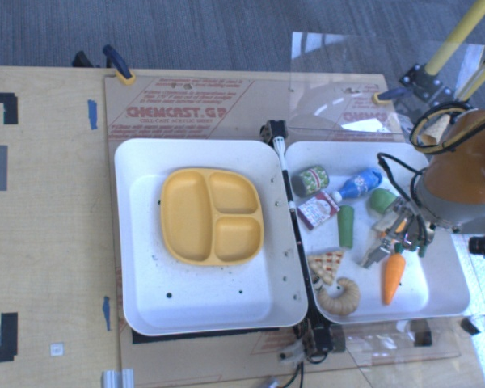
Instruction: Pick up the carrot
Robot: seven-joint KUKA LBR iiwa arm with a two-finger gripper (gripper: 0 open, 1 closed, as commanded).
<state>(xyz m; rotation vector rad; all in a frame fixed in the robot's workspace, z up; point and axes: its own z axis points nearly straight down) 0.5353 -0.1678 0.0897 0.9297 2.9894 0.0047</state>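
The wooden bench (40, 241) bears a cardboard sheet (178, 103). Two white bins, left (137, 297) and right (444, 297), sit side by side on it.

camera view | fixed overhead, slanted down | both bins (137, 241) framed

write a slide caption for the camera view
Gripper poised at the top of the carrot in the right bin, beside toy food.

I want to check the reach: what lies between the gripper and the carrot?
Nothing: in the camera view the gripper sits right at the carrot top.
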